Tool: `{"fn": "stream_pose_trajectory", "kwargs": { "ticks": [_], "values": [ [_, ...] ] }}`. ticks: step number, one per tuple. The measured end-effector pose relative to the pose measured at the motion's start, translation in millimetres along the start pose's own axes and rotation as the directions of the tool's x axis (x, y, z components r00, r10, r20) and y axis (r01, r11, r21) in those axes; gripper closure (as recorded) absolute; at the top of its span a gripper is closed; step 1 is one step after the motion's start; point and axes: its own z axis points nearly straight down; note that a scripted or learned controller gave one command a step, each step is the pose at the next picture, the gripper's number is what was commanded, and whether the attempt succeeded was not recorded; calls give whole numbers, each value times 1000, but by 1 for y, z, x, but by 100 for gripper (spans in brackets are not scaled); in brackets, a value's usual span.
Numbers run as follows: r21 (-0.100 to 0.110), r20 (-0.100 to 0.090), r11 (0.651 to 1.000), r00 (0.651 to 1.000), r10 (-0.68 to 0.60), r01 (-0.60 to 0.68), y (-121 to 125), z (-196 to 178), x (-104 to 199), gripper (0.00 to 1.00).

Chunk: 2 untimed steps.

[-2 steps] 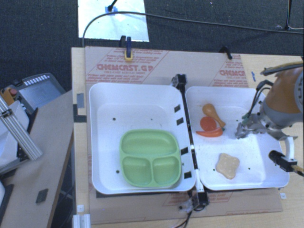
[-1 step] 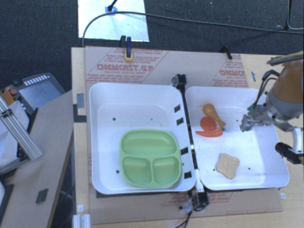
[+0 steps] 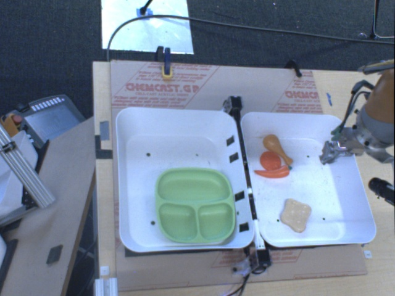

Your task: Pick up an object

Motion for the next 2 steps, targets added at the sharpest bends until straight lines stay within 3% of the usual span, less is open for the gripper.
{"fn": "stream_pose_trajectory", "kwargs": {
  "ticks": [1, 2],
  "values": [
    [0, 0, 1000, 1000, 0, 0, 2, -34, 0, 100],
    [3, -3, 1000, 1000, -5, 5, 11, -24, 53, 100]
  ]
}}
